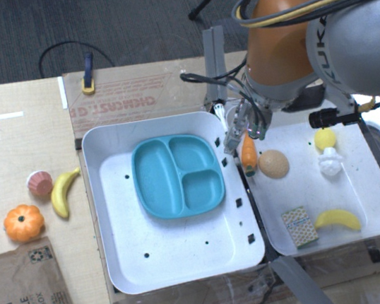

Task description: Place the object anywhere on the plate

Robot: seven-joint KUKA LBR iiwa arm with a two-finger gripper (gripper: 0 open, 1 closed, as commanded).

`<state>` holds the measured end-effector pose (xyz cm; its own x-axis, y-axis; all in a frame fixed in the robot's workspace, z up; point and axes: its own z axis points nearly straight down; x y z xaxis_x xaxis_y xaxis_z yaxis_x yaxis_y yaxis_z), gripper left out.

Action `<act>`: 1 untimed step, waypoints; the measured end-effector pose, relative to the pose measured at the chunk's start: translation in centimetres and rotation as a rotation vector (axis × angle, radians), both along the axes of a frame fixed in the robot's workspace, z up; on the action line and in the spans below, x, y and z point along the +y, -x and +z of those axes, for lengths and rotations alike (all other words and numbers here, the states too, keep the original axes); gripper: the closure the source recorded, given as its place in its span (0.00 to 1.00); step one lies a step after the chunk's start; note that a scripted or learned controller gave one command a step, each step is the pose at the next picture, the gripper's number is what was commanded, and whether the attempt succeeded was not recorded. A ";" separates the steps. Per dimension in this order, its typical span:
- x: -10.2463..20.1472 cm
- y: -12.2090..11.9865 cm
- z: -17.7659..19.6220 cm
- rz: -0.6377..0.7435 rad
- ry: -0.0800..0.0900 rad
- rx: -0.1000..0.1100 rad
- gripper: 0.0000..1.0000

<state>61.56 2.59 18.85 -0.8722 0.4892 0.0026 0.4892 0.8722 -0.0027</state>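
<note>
Orange carrot (248,154) at gripper (245,130), plate (178,175) bare — task approx. halfway.
Carrot hangs upright just under the gripper tips, over the seam btw. the two bins; looks clamped at its top end, but contact is small and partly hidden, so grasp is a judgement. Blue 3-compartment plate sits in left bin (114,217), nothing on it. Left to do: carry carrot leftward over plate, lower, release. Egg-like brown item (273,164) lies just beside carrot in right bin (379,218).

plate (178,174) bare, open from above | bin wall (240,175) between carrot (248,154) and plate
</note>
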 end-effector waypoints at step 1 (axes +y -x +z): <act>4.8 -2.4 0.0 0.021 0.000 -0.001 1.00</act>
